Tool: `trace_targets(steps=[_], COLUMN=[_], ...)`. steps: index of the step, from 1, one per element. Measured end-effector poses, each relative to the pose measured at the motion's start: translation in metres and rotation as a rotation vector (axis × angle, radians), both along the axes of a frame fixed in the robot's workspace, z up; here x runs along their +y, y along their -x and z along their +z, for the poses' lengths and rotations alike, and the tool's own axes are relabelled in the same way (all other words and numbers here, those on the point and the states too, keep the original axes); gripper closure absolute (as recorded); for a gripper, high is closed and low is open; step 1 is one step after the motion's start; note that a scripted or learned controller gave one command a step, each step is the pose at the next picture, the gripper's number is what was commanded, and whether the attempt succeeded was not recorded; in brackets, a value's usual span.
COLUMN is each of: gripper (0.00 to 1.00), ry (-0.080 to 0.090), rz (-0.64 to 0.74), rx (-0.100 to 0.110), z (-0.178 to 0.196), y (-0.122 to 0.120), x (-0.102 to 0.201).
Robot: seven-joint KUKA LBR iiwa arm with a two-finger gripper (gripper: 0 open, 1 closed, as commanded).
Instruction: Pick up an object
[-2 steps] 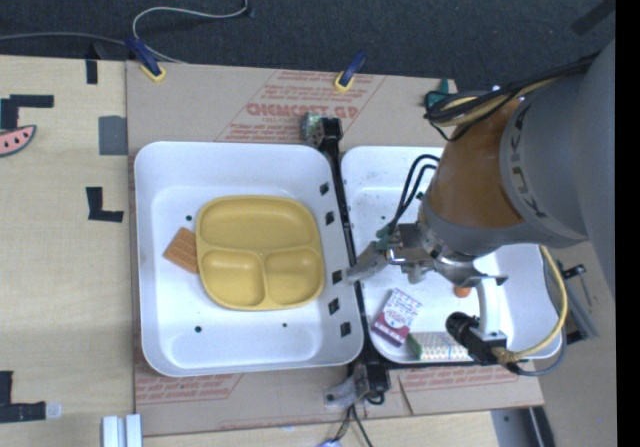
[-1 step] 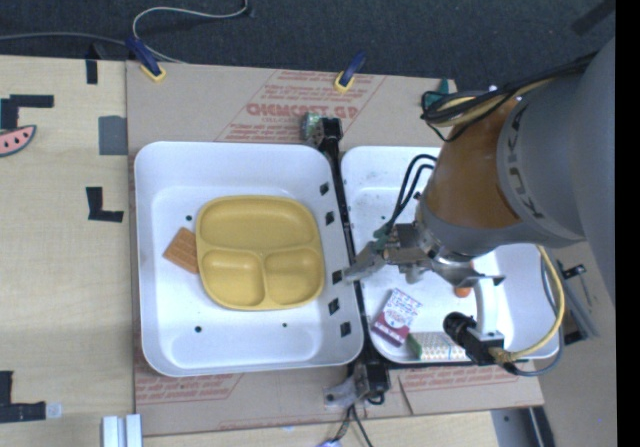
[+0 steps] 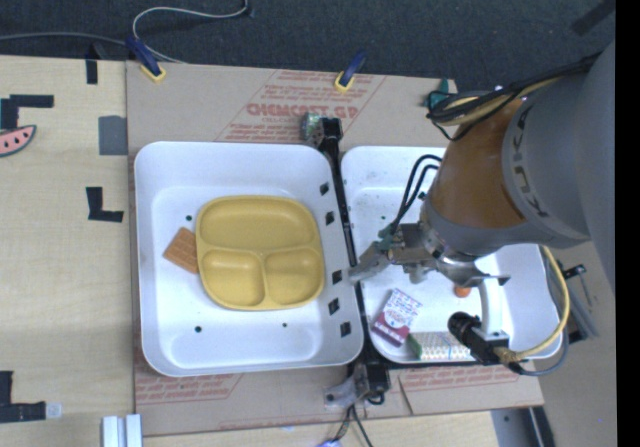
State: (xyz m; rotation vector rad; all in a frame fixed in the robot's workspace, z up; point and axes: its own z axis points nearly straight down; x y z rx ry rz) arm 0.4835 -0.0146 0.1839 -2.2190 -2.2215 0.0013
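Reaching from the right, the arm (image 3: 520, 175) hangs over the right bin (image 3: 375, 180).

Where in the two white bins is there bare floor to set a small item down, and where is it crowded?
Left bin: a bare strip between the yellow divided tray and the near wall, and another along the far wall. Its middle is taken by the tray, with a brown cracker-like piece at its left edge. Right bin: bare at the far left corner; crowded near the front by the arm and a small packet.
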Motion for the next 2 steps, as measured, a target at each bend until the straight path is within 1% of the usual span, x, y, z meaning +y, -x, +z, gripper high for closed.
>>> trace_targets(steps=[1,2], gripper=[0.00,0.00], ry=[0.000,0.001], rz=[0.001,-0.001], rx=[0.000,0.000], z=[0.000,0.000], y=[0.000,0.000], x=[0.008,-0.006])
